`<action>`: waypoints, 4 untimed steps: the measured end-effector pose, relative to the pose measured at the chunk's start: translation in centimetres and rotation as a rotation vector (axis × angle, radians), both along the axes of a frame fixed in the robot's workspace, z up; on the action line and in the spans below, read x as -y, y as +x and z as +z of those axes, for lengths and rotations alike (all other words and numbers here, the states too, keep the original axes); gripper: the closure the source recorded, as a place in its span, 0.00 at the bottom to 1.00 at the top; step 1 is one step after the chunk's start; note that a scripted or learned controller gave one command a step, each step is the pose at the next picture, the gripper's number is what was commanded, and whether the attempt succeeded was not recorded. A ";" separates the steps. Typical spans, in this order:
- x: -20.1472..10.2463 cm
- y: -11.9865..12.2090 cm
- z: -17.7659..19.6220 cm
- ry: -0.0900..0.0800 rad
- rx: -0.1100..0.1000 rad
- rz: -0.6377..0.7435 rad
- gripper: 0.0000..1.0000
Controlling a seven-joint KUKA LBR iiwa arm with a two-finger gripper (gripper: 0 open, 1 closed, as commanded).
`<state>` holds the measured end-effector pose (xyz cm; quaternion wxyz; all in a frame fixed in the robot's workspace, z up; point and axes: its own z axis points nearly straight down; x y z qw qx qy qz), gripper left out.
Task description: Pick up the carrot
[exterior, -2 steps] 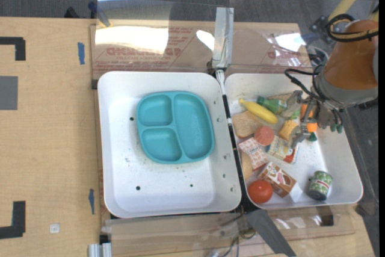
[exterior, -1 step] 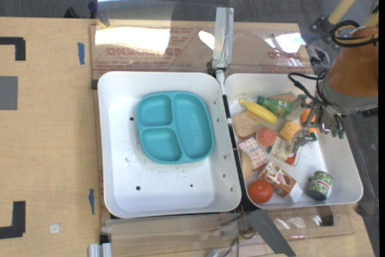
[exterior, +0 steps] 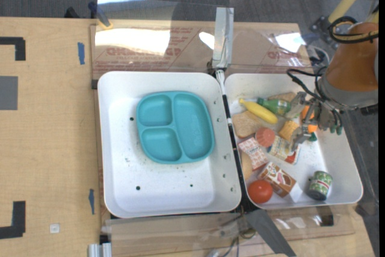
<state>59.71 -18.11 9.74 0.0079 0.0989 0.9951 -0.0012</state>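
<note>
- White, shallow, two bins sit side by side on the bench (exterior: 42, 129); the left bin (exterior: 114, 189) holds one teal divided plate (exterior: 175, 127) with three compartments
- Right bin (exterior: 346, 171) is crowded: one yellow banana (exterior: 258, 111), one green bottle (exterior: 275, 106), one red tomato (exterior: 260, 191), one green can (exterior: 319, 185), one slice of bread (exterior: 245, 124), a red round piece (exterior: 265, 136) and a few small cartons and packets in the middle
- One carrot (exterior: 307, 112), a thin orange sliver at the bin's far right, right up against the tool (exterior: 314, 123)
- Grey arm with its orange band (exterior: 358, 63) leans in from the right; whether the tool is spread or pinching the carrot, I cannot tell
</note>
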 end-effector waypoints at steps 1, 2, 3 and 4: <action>0.0 0.3 1.4 -0.004 0.011 0.002 1.00; -6.2 -2.2 8.9 0.000 -0.001 0.200 1.00; -6.2 -2.1 9.8 0.000 0.002 0.198 1.00; -6.2 -1.9 10.9 -0.002 0.011 0.199 1.00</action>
